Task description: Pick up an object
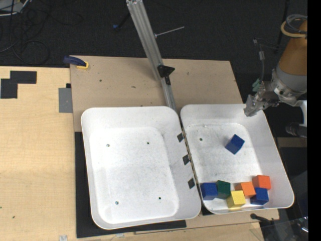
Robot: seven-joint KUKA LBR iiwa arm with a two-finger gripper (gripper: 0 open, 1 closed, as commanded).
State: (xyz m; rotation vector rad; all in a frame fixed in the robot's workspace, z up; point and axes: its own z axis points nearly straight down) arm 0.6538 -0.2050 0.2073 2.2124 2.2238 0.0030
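Camera view, looking down at a slant, has the gripper [252,106] hovering over the far right corner of the right bin [266,134], at the end of the grey arm [293,69] with its orange band. Whether it is apart or together I cannot tell; it is too small and blurred, and no object shows in it. Nearest to it is a lone blue cube [234,144], lying tilted on the bin floor a little below and to the left, apart from the gripper. Well below it, along the bin's near edge, sits a cluster: a blue block [208,190], a green block [222,188], a yellow block [236,198], an orange block [248,189], a red-orange block [262,182] and another blue block [260,196], packed close together. Far to its left lies the left bin [95,119].
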